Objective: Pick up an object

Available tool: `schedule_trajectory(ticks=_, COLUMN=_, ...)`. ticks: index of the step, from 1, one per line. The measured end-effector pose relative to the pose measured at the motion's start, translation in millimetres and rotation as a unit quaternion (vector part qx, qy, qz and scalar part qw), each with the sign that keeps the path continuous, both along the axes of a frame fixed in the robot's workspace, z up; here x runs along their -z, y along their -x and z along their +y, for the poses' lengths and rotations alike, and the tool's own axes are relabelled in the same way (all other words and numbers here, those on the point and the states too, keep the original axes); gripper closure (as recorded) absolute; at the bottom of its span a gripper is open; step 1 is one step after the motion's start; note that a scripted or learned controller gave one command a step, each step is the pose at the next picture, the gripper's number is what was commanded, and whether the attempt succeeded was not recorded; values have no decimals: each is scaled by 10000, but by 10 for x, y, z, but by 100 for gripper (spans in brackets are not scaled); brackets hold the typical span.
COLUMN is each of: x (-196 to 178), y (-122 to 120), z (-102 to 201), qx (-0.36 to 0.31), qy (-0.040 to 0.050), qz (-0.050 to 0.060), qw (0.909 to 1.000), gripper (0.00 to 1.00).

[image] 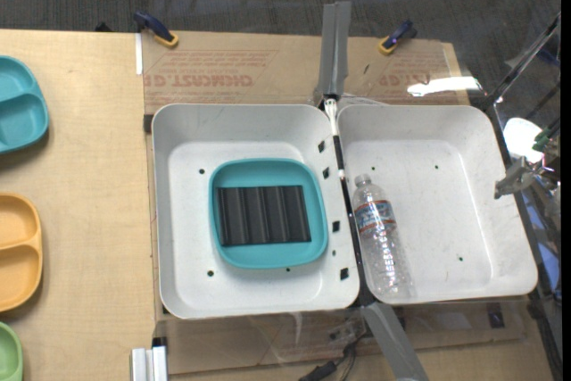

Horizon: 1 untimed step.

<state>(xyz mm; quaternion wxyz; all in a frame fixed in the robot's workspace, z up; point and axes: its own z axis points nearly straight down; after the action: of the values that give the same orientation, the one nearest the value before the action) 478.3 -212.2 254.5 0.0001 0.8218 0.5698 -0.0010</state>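
- Camera view is showing my hand point(520, 180) waiting at the right white bin's point(446, 138) right rim; I cannot tell its state.
- Clear plastic water bottle point(382, 236) is lying against that bin's left wall; I am judging the next move as reaching across and descending over it.

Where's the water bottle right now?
The water bottle lies on its side in the right bin, against that bin's left wall, cap pointing up the camera view.

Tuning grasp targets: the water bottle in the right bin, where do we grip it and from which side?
Probably the water bottle is best gripped mid-body, at the labelled band, coming straight down from above. It lies on its side along the left wall of the right bin, cap toward the far end, so fingers should close across its narrow width. The wall crowds the left finger; leave room there.
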Motion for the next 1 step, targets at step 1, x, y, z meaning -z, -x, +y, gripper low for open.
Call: schedule_trajectory(ticks=1, x=-7, y=5, z=-15, qx=1049, qy=2, qz=4, qw=9945, gripper=0)
